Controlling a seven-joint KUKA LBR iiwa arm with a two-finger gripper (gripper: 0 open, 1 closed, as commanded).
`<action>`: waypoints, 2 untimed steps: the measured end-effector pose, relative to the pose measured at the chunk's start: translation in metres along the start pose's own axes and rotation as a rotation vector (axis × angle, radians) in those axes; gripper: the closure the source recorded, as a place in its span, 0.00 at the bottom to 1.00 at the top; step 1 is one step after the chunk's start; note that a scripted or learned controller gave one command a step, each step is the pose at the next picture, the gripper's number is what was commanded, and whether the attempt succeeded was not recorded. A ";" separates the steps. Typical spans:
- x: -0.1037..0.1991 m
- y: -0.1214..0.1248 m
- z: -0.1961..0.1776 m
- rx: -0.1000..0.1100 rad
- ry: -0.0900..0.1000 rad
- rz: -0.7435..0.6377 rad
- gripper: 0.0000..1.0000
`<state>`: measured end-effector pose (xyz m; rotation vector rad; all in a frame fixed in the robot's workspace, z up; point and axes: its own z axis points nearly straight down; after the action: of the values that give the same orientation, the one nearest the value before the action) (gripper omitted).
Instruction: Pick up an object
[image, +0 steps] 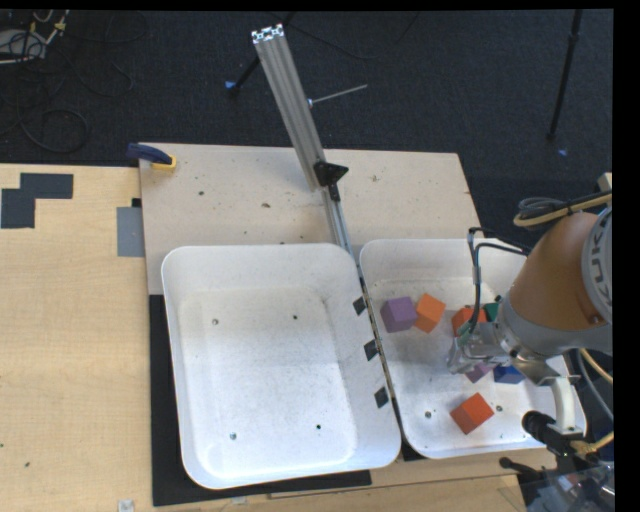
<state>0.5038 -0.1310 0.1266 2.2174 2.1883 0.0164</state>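
In the right bin (420, 262) lie a purple cube (398, 313), an orange cube (429, 312) touching it, and a larger orange-red cube (472, 412) near the front. A red block (464, 320), a green piece (490, 305), a small purple piece (478, 373) and a blue piece (508, 376) crowd around the arm's wrist. My gripper (472, 352) is down among these pieces at the bin's right side. The arm's body hides much of this cluster.
The left bin (190, 290) sits beside the right one, with black clips (370, 348) along the shared rim. A slanted metal rail (295, 110) rises behind the bins. A blue and yellow clamp (152, 156) lies at the board's far left corner.
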 end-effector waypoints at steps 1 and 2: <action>-0.002 0.005 -0.063 0.023 0.011 -0.014 1.00; -0.004 0.007 -0.098 0.024 0.011 -0.014 1.00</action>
<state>0.5081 -0.1337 0.2246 2.2198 2.2213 0.0017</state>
